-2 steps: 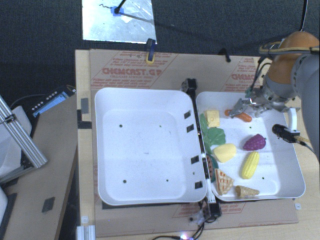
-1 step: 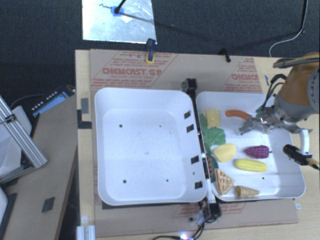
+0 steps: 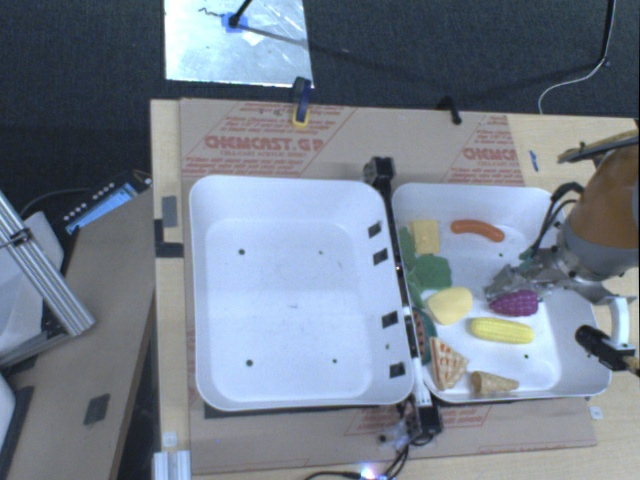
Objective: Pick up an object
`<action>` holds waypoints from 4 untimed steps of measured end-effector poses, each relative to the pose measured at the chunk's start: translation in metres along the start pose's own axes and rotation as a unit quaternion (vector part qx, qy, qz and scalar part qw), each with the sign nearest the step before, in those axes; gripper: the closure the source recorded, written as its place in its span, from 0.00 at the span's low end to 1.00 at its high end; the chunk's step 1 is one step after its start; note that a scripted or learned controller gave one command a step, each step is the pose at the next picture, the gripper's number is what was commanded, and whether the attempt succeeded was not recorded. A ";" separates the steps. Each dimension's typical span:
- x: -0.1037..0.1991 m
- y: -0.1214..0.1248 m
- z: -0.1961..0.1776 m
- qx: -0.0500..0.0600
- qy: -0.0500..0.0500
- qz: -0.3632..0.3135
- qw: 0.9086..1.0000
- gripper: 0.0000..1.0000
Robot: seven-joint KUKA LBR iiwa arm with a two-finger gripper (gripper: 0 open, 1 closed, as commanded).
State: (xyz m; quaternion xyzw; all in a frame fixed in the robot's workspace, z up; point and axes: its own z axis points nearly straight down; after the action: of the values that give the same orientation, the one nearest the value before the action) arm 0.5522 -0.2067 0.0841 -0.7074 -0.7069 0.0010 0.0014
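Note:
The right bin (image 3: 470,201) holds toy foods: an orange sausage (image 3: 477,230), a pale yellow cheese block (image 3: 426,236), a green leafy piece (image 3: 431,270), a yellow lemon-like piece (image 3: 451,304), a purple grape bunch (image 3: 515,303), a corn cob (image 3: 501,330), a pizza slice (image 3: 447,363) and a tan cone piece (image 3: 493,382). My gripper (image 3: 512,286) reaches in from the right and sits low in the bin, directly over the grape bunch. Its tips touch or nearly touch the grapes.
The left bin (image 3: 290,293) lies beside the right one, joined by black clips (image 3: 384,258) along the shared wall. A grey metal plate (image 3: 240,26) lies beyond the bench. My arm's orange band (image 3: 610,203) hangs over the right bin's far right side.

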 end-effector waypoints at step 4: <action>0.028 -0.068 0.003 0.000 0.001 0.000 1.000 1.00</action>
State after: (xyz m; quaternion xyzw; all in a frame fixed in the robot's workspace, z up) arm 0.4840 -0.1784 0.0815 -0.7072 -0.7071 0.0003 0.0015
